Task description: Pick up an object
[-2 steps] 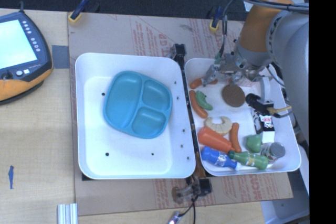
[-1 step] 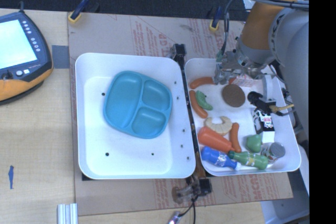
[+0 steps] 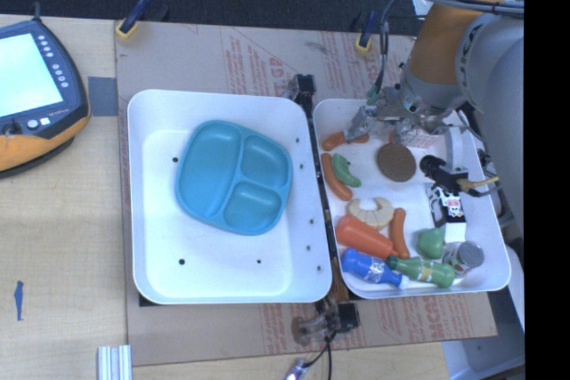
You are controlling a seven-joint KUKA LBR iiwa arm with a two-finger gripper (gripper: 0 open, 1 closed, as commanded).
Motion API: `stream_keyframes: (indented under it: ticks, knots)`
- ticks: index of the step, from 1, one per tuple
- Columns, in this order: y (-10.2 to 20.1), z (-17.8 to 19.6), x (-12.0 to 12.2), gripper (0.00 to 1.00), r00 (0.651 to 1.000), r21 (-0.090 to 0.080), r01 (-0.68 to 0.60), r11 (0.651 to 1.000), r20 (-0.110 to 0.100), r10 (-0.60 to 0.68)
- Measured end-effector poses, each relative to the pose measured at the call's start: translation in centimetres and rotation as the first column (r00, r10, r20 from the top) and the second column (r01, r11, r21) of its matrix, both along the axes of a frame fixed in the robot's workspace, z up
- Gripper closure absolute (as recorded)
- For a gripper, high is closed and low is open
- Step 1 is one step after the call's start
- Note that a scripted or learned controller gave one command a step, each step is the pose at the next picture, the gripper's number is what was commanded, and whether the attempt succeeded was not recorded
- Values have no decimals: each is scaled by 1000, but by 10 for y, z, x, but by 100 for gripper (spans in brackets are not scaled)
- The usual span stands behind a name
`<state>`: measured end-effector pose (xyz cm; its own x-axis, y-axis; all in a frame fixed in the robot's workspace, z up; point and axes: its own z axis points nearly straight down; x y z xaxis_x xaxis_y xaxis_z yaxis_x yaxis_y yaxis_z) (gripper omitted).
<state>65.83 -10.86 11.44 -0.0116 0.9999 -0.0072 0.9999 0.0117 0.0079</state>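
Bench bins: left (image 3: 142, 191) holds blue plate (image 3: 233, 177), right (image 3: 494, 236) toys; tool (image 3: 385, 122) state unclear.

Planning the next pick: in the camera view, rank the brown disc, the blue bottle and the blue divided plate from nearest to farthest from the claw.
From the claw, at the right bin's far end:
1. Brown disc, just below it in the right bin.
2. Blue bottle, at that bin's near edge.
3. Blue divided plate, in the left bin.
The bottle and plate are fairly close to call.
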Motion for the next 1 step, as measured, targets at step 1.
stream_keyframes:
  ticks: [1]
  knots:
    - [14,-22,-3,0,1000,5,7,1000,-13,-7]
